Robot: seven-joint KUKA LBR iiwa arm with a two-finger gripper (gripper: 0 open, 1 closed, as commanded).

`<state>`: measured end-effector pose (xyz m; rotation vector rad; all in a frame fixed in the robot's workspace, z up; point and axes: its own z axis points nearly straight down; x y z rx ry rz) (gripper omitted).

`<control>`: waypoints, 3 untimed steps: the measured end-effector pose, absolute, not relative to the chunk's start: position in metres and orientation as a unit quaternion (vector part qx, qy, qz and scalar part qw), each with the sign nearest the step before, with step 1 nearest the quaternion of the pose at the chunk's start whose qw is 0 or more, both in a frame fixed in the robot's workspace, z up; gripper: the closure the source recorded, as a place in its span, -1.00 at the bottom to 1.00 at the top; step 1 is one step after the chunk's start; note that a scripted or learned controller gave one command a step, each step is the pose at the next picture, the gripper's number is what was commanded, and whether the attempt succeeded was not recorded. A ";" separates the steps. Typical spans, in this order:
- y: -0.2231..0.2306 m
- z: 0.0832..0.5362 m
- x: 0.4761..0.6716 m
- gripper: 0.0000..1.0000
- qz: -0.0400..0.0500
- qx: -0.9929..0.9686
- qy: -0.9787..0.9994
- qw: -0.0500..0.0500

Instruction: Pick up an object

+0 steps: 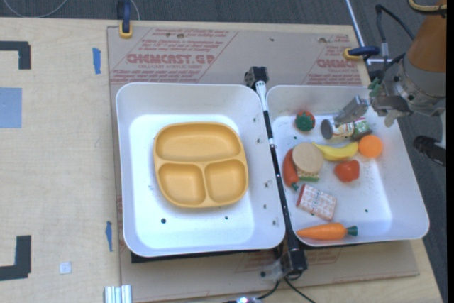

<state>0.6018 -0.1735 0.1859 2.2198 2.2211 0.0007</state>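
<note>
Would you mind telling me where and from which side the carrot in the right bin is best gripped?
Probably the carrot is best gripped mid-body, coming straight down from above. It lies flat and lengthwise along the right bin's near edge, green stem toward the right, apart from the patterned packet above it, so fingers closing across its narrow width should have room on both sides.

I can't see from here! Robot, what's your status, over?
Hand low in right bin, over the banana. Nothing visibly held. Orange, tomato crowd close.

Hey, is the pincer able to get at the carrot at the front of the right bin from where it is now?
Probably yes. The carrot lies alone by the bin's near wall, nothing on top; the pincer hovers over the far toys.
</note>
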 end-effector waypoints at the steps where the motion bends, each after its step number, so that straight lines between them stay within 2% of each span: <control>1: -0.146 0.097 0.599 -1.00 0.002 0.707 0.707 0.003; 2: -0.094 0.088 0.552 -1.00 0.002 0.707 0.707 0.004; 3: -0.098 0.101 0.555 1.00 0.002 0.708 0.706 0.011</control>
